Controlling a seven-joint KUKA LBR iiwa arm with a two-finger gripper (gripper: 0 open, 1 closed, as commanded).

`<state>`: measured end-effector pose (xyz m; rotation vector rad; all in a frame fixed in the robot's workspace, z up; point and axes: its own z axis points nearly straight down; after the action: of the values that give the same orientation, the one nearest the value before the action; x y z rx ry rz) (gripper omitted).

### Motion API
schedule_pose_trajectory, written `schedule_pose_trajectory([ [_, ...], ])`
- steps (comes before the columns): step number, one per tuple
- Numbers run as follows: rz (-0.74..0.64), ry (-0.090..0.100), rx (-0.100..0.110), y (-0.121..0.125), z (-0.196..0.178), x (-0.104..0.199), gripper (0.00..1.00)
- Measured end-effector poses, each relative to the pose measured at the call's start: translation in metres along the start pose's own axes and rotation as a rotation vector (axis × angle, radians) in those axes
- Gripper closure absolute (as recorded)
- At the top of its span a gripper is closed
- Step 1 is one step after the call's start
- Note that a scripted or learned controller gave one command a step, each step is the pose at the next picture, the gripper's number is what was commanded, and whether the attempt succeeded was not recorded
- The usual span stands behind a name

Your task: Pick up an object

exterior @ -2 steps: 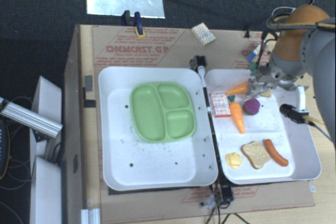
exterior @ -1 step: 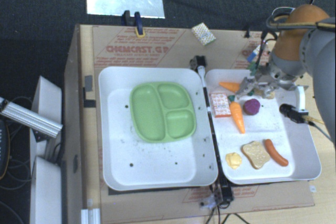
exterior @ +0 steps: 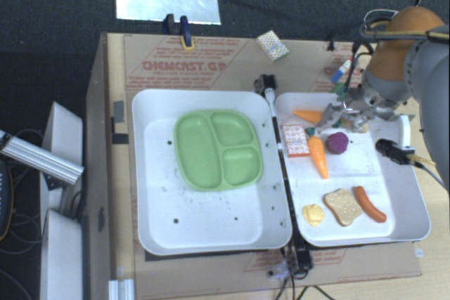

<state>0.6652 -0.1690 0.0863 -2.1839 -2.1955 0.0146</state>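
The right bin [exterior: 415, 218] holds several toy foods. A purple plum [exterior: 338, 142] lies near its back. An orange carrot [exterior: 318, 157] and a pink-and-white box [exterior: 295, 140] lie just left of it. A second orange piece [exterior: 306, 114] sits at the back left. Toward the front are a bread slice [exterior: 342, 206], a reddish sausage [exterior: 370, 204] and a small yellow piece [exterior: 313, 214]. My gripper [exterior: 339, 116] hangs low over the back of this bin, just above the plum and right of the orange piece. I see nothing held in it.
The left bin [exterior: 158, 221] holds a green divided plate [exterior: 216, 149]. A ridge [exterior: 278, 151] separates the two bins. On the brown board behind them lie a small patterned block [exterior: 272, 44] and a blue-and-yellow clip [exterior: 185, 31].
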Motion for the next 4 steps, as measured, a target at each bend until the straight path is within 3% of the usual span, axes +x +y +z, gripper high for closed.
schedule_pose_trajectory([
  [1, 0.005, -0.021, -0.007, -0.002, 0.003, 0.010, 0.00],
  [2, 0.006, -0.024, -0.008, -0.003, 0.006, 0.019, 0.00],
  [3, 0.003, -0.022, -0.004, -0.004, -0.003, 0.020, 1.00],
  [4, 0.002, -0.023, -0.009, -0.003, -0.004, 0.020, 0.00],
])
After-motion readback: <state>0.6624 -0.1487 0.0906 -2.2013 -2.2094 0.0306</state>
